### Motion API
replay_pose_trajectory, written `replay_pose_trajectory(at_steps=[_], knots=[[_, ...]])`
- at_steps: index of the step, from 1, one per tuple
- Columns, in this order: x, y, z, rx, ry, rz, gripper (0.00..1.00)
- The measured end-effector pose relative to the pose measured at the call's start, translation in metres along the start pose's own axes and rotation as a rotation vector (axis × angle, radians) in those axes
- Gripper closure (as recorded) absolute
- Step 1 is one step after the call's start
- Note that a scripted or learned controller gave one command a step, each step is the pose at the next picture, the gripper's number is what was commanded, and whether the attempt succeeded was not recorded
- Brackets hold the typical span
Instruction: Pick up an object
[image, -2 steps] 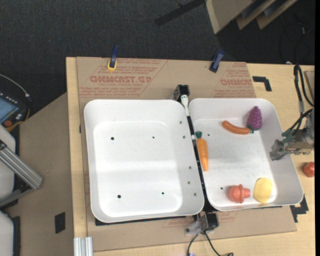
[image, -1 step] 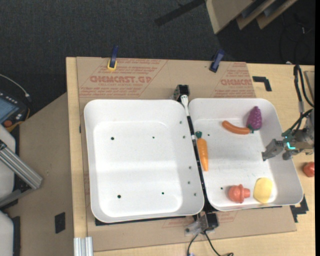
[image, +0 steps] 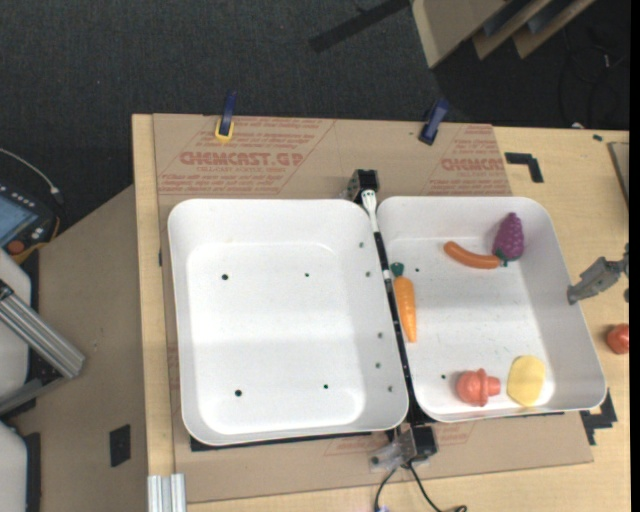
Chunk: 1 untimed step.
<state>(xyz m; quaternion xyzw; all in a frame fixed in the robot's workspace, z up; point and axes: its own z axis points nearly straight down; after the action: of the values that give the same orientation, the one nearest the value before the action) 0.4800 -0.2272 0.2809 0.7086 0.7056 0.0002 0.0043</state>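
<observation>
We saw the pincer (image: 597, 278) at the right bin's (image: 560, 330) edge; its state we couldn't tell. The carrot (image: 405, 308) and grapes (image: 509, 237) lay unpicked.

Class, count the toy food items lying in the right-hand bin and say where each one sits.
5. Carrot against the left wall; orange sausage and purple grapes at the far side; red piece and yellow piece at the near edge. None looks hidden.
</observation>
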Motion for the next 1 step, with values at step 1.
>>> replay_pose_trajectory(at_steps=[1], knots=[[0.0022, 0.0147, -0.1009, -0.008, -0.001, -0.007, 0.0]])
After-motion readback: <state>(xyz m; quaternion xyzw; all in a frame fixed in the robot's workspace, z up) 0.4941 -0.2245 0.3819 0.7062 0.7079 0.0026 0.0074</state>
